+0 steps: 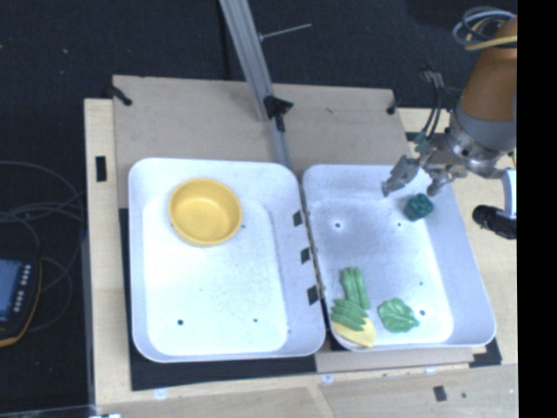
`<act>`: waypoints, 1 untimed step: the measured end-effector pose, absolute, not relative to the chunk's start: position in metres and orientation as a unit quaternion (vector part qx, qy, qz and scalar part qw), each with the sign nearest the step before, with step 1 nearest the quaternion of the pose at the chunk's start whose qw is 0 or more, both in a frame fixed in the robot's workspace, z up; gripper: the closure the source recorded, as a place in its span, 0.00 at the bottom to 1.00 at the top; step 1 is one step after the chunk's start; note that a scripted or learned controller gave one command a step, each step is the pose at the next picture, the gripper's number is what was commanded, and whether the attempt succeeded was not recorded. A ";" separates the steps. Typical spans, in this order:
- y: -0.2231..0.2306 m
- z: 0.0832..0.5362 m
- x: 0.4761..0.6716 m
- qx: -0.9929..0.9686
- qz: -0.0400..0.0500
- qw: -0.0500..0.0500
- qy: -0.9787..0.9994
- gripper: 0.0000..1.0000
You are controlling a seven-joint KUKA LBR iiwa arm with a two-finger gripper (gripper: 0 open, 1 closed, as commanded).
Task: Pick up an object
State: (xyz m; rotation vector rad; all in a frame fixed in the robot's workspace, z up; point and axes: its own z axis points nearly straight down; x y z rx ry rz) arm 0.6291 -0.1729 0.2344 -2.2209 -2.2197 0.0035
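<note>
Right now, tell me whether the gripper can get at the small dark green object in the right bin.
Probably yes. The gripper hangs open just above and beside the small dark green object, which lies alone on the right bin's floor, with nothing between them.

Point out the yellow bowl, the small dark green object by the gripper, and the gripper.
yellow bowl (pixel 205 212), camera view, middle of its hollow.
small dark green object (pixel 419 206), camera view, its top face.
gripper (pixel 416 181), camera view, midway between fingertips.
</note>
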 end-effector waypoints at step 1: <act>-0.165 0.177 0.624 -0.707 0.001 0.001 -0.707 0.00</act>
